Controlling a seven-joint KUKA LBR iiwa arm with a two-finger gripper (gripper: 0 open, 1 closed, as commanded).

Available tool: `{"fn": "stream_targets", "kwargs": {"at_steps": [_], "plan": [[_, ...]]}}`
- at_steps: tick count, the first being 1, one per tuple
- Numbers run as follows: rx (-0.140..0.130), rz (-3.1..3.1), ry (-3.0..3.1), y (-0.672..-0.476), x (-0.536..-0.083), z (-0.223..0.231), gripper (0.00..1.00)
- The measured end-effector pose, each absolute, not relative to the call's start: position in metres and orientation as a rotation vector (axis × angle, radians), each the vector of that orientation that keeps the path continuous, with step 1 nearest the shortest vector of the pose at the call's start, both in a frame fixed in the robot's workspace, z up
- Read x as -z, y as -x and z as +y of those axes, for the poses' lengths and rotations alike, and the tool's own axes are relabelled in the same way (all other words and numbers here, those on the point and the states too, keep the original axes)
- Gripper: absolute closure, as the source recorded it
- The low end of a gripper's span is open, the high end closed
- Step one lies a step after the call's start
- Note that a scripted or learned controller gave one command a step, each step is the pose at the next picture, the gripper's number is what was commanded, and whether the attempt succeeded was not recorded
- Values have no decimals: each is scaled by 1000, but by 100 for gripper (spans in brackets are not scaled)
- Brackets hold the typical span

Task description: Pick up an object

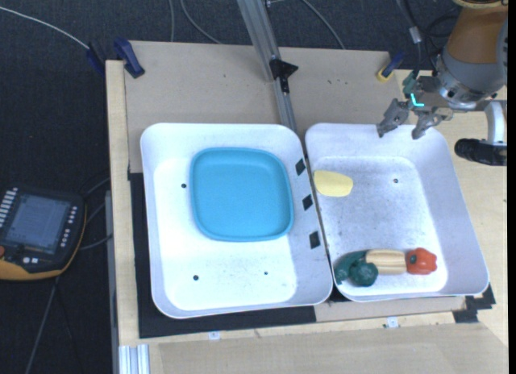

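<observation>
My gripper (405, 123) hangs over the far rim of the right bin (451, 203), fingers spread open with nothing between them. Below it, a yellow lemon-shaped piece (333, 184) lies near the bin's left wall. At the bin's near edge a green object (357, 271), a tan roll-shaped piece (386, 261) and a red tomato-like piece (420, 261) lie in a row, touching one another. The gripper is well apart from all of them.
The left bin (161, 227) holds a blue square plate (241, 193). A metal pole (256, 18) slants over the bench behind the bins. Blue clamps (127, 56) sit at the bench's far corners. A handheld pendant (36, 227) lies off the bench at left.
</observation>
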State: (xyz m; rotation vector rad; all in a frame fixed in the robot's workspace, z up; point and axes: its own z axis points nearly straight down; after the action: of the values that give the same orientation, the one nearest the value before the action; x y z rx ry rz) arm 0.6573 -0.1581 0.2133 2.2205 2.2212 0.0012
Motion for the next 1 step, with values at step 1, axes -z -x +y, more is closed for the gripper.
{"fn": "stream_targets", "kwargs": {"at_steps": [1], "plan": [[-1, 2221, -2221, -657, -213, -158, 0]]}}
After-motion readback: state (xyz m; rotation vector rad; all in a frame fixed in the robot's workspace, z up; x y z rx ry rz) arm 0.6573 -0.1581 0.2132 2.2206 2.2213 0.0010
